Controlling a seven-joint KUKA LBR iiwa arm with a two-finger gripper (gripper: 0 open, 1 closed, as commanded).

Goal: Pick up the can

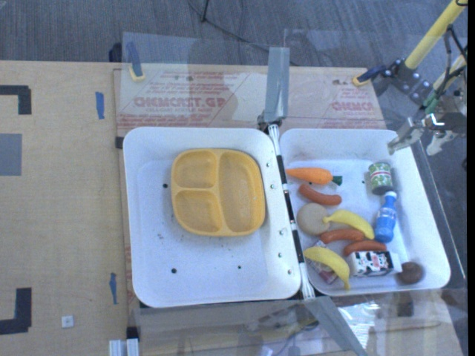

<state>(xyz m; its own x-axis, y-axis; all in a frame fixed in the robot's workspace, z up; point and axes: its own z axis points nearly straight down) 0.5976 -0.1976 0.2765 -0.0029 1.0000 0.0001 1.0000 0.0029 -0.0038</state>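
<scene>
Camera view over the bench: the can (379,176) stands upright in the right bin (430,221), just above the blue bottle (385,217) and right of the carrot (311,175). Up and right of the can, outside the rim, the gripper (415,136) hangs with fingers spread, holding nothing.

Looks like a robotics lab or test cell. Two shallow white bins (148,273) side by side on a plywood bench (52,199), blue tape marks (99,104) left of the bins, clear plastic sheeting (185,58) behind them, cables (215,6) on grey floor beyond.
</scene>
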